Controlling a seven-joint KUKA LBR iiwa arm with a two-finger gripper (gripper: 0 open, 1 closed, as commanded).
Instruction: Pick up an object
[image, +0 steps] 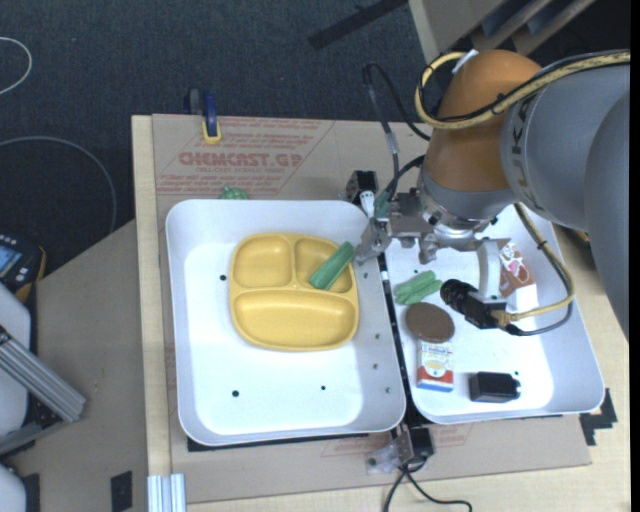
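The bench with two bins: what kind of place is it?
Probably a robotics lab: a grey arm reaches over white bins, loose cables cross dark carpet, and the bench is bare board.

Two white bins (200, 330) on bench (150, 300)

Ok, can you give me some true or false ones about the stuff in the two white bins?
1. The yellow plate lies in the left bin. True.
2. A green stick rests on the plate's right edge. True.
3. The brown round thing is in the left bin. False: it lies in the right bin.
4. The small black block sits on the yellow plate. False: it lies near the right bin's front edge.
5. The small red and white box lies just in front of the brown round thing. True.
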